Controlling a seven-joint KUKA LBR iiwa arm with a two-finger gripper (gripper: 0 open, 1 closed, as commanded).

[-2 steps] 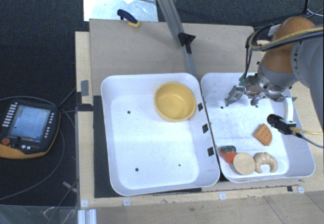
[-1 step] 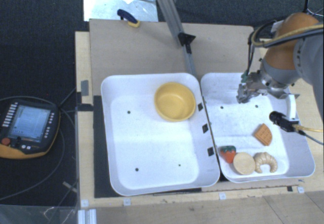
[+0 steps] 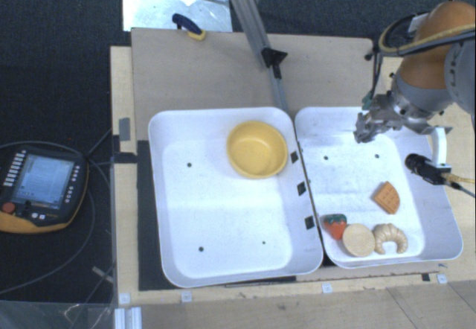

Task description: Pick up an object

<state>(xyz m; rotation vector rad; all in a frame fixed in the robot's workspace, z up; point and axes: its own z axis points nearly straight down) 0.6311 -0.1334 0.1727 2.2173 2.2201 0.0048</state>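
My gripper point(image 3: 365, 133) hangs over the far part of the right bin point(image 3: 327, 171), with bare bin floor beneath it. Nothing shows between its fingers. Toward the near right of that bin lies an orange waffle-like piece point(image 3: 386, 197). Along the bin's near edge sit a red tomato-like toy with a green top point(image 3: 335, 225), a round tan disc point(image 3: 358, 240) and a pale croissant point(image 3: 390, 238). A yellow bowl point(image 3: 256, 148) stands in the left bin point(image 3: 193, 208), at its far right corner.
A metal pole point(image 3: 249, 11) slants over the bench behind the bins. A teach pendant point(image 3: 37, 186) lies on the floor at the left. A blue and yellow clamp point(image 3: 187, 24) grips the board's far edge.
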